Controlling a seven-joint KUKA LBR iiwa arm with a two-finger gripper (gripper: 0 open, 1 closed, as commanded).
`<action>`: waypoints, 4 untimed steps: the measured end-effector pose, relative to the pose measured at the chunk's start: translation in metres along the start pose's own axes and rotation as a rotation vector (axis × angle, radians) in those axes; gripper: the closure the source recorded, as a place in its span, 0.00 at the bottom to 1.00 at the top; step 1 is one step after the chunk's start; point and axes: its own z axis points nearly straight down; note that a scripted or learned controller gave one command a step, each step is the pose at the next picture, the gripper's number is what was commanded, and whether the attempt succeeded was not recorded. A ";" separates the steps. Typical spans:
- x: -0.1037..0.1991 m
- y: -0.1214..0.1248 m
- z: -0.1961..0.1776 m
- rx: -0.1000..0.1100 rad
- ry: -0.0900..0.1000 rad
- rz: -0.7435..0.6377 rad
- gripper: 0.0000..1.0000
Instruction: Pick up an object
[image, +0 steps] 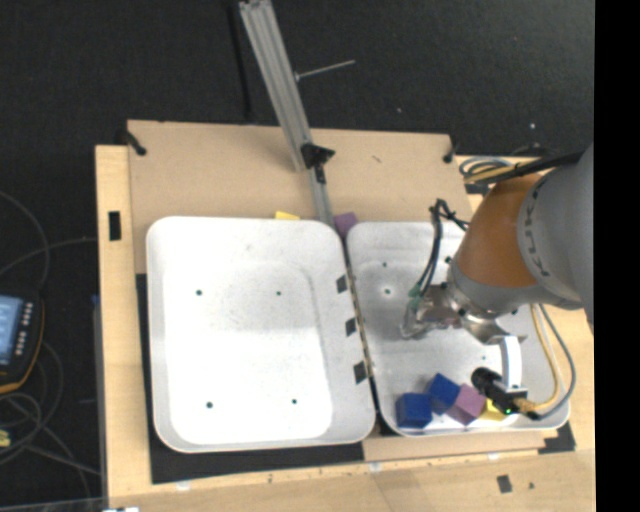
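The arm reaches in from the right over the right bin (385, 245). Its gripper (416, 318) hangs low in the middle of that bin, above bare white floor. At the bin's near edge lie two blue blocks (414, 408) (443, 388) and a purple block (467, 402), below and to the right of the gripper. None of them touches it. I cannot make out how the gripper stands from this angle.
The left bin (240, 330) lies beside the right one. A slanted metal pole (285, 90) crosses the top, ending near a small purple block (345, 222) and a yellow piece (287, 215) behind the bins. Cables (555, 350) trail along the right bin's right side.
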 end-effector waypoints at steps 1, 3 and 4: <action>-0.003 0.054 -0.017 0.008 0.002 -0.015 1.00; 0.038 -0.046 -0.082 0.004 0.003 -0.018 1.00; 0.014 -0.015 -0.020 0.017 0.002 -0.010 1.00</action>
